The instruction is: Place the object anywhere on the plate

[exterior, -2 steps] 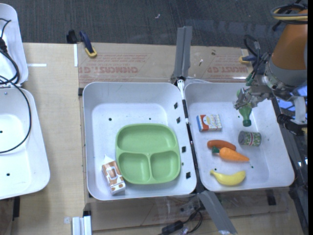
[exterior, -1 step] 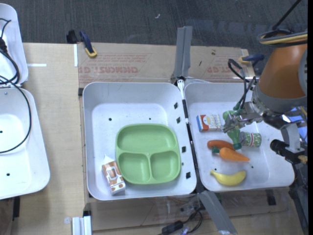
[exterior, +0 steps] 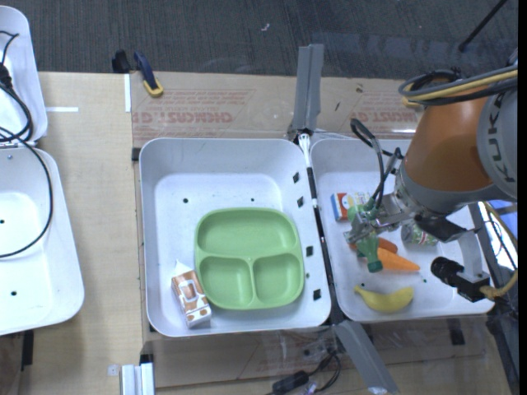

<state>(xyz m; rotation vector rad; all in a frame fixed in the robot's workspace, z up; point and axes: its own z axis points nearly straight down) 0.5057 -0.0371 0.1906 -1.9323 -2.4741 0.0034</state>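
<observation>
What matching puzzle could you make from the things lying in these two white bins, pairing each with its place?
Things:
1. green plate
2. small carton
3. banana
4. carrot

Places:
A. near front edge of the right bin
B. middle of the left bin
C. right bin, just below the gripper
D. front left corner of the left bin, beside the plate

Pairs: 1-B, 2-D, 3-A, 4-C
</observation>
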